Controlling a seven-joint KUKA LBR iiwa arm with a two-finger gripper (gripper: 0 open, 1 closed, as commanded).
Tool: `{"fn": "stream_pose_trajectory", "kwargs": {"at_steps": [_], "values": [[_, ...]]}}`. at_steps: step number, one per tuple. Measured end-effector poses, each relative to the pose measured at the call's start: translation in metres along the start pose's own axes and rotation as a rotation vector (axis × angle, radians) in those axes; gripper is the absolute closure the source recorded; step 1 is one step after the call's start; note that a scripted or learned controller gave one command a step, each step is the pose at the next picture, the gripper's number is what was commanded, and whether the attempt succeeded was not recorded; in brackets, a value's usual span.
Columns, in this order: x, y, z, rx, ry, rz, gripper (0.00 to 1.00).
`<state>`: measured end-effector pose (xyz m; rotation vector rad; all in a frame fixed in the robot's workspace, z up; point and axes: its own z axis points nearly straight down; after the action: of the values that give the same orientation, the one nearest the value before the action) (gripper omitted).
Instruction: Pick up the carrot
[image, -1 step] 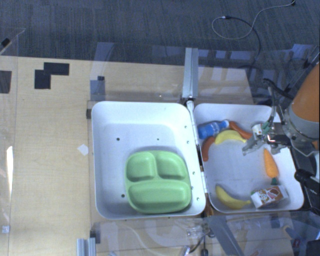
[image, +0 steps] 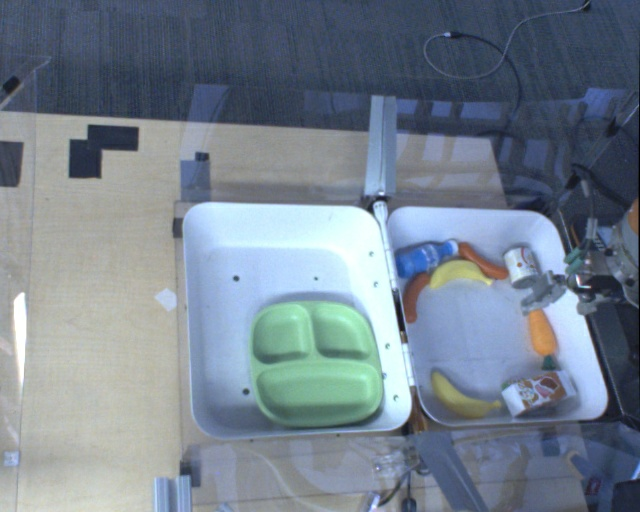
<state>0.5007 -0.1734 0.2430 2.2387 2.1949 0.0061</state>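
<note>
1. Looking down on the bench (image: 90, 330), you have two shallow white bins side by side: the left bin (image: 215, 250) and the right bin (image: 480, 222).
2. Your left bin holds one green divided tray (image: 315, 362), sitting toward its near side, with two small compartments on the far side and one long compartment on the near side.
3. Your right bin holds the clutter. At its far left corner you see one blue bottle (image: 420, 258), with one yellow banana (image: 457, 274) just beside it and an orange-red piece (image: 487, 265) touching the banana's far side.
4. A reddish curved piece (image: 409, 297) lies along the right bin's left wall.
5. A second banana (image: 462, 395) lies at the near side, touching a small printed carton (image: 538, 392) in the near right corner.
6. One small white can (image: 520, 264) stands near the far right.
7. The carrot (image: 542, 333) lies by the right wall, between the can and the carton, one in all.
8. The gripper (image: 540, 291) hangs just above the carrot's far end; you cannot tell from this view how its fingers are set.
9. Count: two bins, two bananas, one each of the rest.
</note>
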Motion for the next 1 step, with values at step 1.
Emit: {"fn": "stream_pose_trajectory", "kwargs": {"at_steps": [1], "values": [[-0.0122, 0.0722, 0.125, 0.004, 0.001, -0.091, 0.0]]}}
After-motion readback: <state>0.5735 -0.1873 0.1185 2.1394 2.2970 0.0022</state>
